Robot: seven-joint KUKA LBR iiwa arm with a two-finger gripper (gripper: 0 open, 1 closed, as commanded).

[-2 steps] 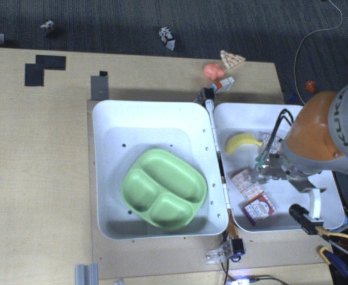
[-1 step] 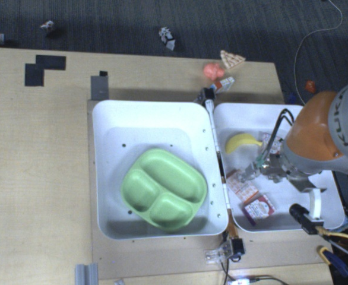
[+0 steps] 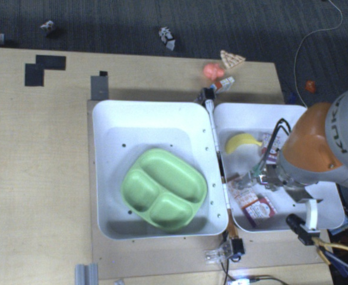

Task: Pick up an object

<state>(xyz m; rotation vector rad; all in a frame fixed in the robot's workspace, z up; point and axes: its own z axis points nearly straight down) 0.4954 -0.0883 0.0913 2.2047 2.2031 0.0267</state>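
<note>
The arm's gripper (image 3: 263,176), its grip state impossible to tell, hangs low over the right bin (image 3: 334,218) among a yellow banana (image 3: 243,142) and small packets (image 3: 257,206), where crowding could spoil a clean pick.

Grey, rounded arm (image 3: 347,120) with dark lettering partly visible on the casing; broad, glossy orange band (image 3: 309,138) above the wrist; grey wrist collar beneath; thin black cables (image 3: 276,134) looping beside the band; black fitting with a small white piece (image 3: 311,215) lower down
</note>
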